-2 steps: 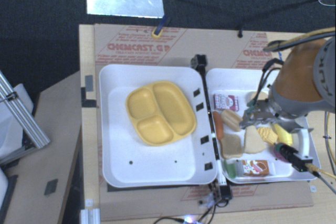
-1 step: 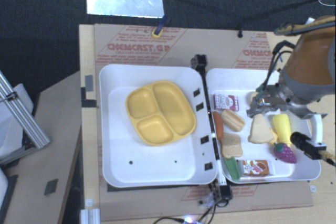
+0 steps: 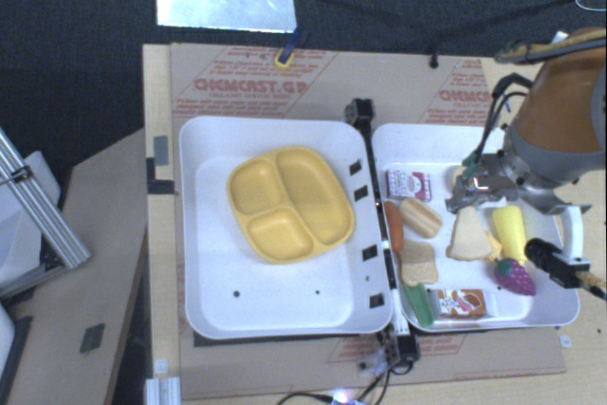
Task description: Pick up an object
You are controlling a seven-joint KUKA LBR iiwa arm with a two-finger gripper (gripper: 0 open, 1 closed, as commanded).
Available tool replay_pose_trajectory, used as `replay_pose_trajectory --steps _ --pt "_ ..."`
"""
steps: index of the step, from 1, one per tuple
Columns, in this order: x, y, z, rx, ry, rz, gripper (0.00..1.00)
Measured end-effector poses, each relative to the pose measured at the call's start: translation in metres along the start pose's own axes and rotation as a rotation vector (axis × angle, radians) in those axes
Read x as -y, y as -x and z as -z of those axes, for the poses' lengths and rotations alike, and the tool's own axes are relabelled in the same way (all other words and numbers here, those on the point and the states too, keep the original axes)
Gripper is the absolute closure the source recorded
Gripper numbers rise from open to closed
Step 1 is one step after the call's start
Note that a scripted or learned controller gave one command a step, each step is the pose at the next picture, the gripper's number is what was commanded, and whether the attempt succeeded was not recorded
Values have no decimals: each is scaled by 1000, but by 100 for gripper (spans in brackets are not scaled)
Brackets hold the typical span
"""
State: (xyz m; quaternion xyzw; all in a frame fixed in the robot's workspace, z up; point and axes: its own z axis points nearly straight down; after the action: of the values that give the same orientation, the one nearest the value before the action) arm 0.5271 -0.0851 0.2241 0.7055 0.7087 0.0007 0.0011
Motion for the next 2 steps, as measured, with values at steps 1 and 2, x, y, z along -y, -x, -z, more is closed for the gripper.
replay_pose_trajectory --steps 1,2 --pt "-42 -37 -7 0 2 2 100" --pt "-89 -69 9 -1 4 4 100"
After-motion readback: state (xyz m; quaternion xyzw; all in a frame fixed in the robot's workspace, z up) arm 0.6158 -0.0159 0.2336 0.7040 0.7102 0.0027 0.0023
